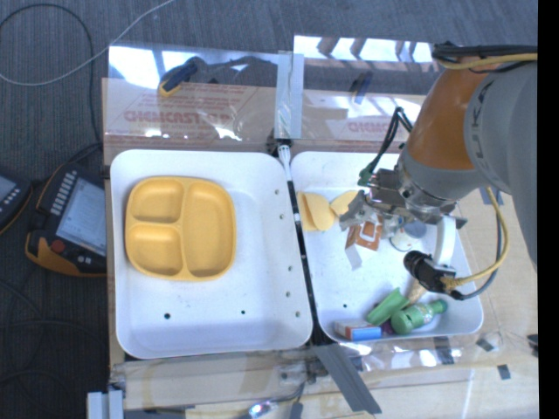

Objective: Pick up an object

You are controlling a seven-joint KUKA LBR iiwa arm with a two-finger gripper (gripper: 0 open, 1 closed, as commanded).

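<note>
On the table: two shallow white bins side by side, the left white bin [175, 321] and the right white bin [332, 286], touching along a central rim.
Left bin: a yellow plastic plate with three compartments [181, 227] lies flat in its far-left part, apart from the walls.
Arm: the grey arm with an orange band [454, 120] reaches in from the right and hangs over the far part of the right bin.
Tool: the tool [377, 206] sits low over the right bin's far middle; whether it is apart or together cannot be told, since the wrist hides that part.
Under the tool: a small orange and white packet [367, 234] lies just beside the tool tip; contact cannot be judged.
Left of the tool: pale yellow flat pieces [316, 209] rest near the central rim.
Near right corner: two green plastic bottle-like objects [403, 311] lie tilted together, with a small blue and red item [360, 331] just to their left against the near wall.
Cable: a black connector on a yellow cable [423, 271] hangs above the green objects.
Left of the table: a handheld orange and grey control pendant [70, 221] lies on the dark carpet.
</note>
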